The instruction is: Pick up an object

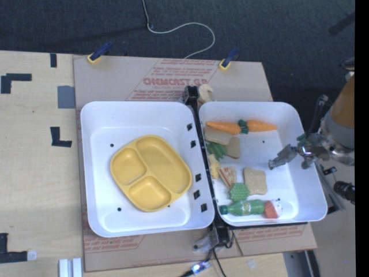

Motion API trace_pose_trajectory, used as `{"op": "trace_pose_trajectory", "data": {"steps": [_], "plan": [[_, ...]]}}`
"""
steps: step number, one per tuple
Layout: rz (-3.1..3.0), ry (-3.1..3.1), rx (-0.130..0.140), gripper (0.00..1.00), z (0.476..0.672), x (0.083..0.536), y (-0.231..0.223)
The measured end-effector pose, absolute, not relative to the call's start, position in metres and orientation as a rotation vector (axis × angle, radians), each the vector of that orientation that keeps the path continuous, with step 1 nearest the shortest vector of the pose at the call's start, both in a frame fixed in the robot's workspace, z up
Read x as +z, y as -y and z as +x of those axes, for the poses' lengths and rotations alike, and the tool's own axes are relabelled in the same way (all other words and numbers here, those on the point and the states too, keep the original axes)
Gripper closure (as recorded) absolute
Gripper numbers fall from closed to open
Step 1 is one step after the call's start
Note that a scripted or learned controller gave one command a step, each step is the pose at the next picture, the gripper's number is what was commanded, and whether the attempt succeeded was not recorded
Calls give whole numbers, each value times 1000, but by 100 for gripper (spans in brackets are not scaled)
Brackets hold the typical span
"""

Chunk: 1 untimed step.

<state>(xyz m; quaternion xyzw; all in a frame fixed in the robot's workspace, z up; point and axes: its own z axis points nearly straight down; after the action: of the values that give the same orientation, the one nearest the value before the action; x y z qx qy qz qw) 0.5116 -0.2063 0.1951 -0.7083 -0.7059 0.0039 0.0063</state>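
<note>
Gripper (281,157) hovering empty at right of frame over right bin (300,180), fingers apart; bread slice (255,180) just below-left, green bottle (246,208) near lower rim; crowded pile risks glancing or double grab.

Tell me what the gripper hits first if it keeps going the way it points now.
The gripper points left and slightly down over the right bin. Going straight on, it would probably meet the bread slice first, though its height above the bin is unclear.
</note>
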Motion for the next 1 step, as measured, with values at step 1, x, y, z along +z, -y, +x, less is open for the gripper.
{"op": "trace_pose_trajectory", "data": {"steps": [1], "plan": [[-2219,2221,2,0,515,202,206]]}}
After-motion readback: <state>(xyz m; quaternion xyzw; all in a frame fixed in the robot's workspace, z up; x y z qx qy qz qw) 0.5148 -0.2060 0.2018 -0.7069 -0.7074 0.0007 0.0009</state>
